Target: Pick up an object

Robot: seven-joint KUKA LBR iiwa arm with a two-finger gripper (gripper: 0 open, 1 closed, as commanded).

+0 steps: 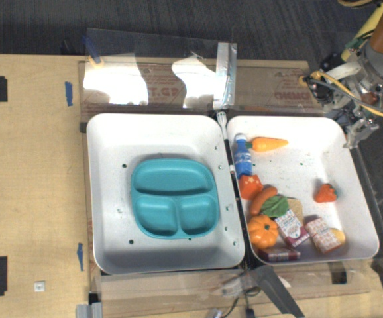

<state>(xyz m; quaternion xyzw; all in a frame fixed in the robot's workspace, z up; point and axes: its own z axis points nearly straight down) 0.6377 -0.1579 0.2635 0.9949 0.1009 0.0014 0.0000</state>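
From above, the gripper [360,126] hangs over the right bin's [297,161] far corner, at about two o'clock. I cannot tell how its jaws stand. The toys lie apart from it: a carrot [269,144] and blue bottle [242,156] near twelve o'clock, a strawberry [325,193] alone at three, and a pumpkin [263,231] in the pile at seven. The bin's middle is bare white floor. The left bin [112,177] holds a teal tray [174,197].
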